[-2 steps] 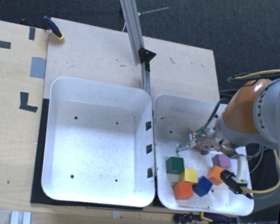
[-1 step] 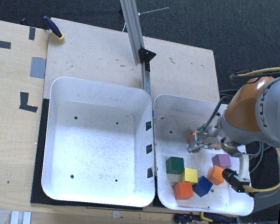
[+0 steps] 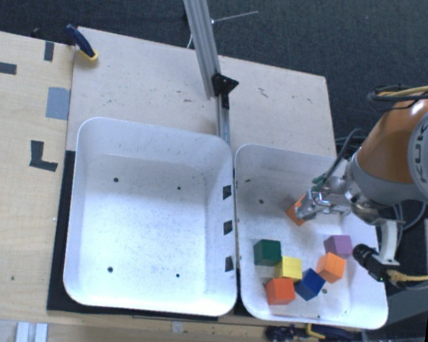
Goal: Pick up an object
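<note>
Fingers (image 3: 310,207) look clamped on a small orange block (image 3: 297,211) poking out lower-left of them, up-left of the green cube (image 3: 267,251) in the right bin (image 3: 266,166).

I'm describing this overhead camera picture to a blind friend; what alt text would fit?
A robot arm's hand sits at an orange block in the right white bin. Nearby lie green, yellow, blue, purple and two more orange blocks.

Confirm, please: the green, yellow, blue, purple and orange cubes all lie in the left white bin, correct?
Not quite: the camera view shows the green cube, yellow cube, blue cube, purple cube and orange cube in the right white bin.
</note>
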`<state>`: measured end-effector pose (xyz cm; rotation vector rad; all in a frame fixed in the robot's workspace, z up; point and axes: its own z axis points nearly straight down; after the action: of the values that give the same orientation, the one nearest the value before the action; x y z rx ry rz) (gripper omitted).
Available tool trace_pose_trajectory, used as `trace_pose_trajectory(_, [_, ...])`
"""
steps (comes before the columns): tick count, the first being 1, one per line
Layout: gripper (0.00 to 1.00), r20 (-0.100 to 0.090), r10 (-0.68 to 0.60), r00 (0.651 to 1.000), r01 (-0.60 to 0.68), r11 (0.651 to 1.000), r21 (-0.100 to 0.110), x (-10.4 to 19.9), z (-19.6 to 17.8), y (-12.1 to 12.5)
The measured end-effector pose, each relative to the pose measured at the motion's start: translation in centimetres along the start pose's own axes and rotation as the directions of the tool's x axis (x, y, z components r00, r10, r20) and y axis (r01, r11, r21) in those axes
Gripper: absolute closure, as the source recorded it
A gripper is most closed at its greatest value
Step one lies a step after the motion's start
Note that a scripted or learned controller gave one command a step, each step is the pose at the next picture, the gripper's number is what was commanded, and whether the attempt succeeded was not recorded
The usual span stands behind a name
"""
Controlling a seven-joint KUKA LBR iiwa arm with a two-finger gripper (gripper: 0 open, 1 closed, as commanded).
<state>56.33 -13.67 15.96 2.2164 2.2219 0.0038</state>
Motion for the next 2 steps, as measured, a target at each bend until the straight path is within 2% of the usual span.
trace_pose_trajectory(2, [1.0,0.0,0.001,1.0,-0.001,1.0,0.001,0.0,-8.8,-0.7])
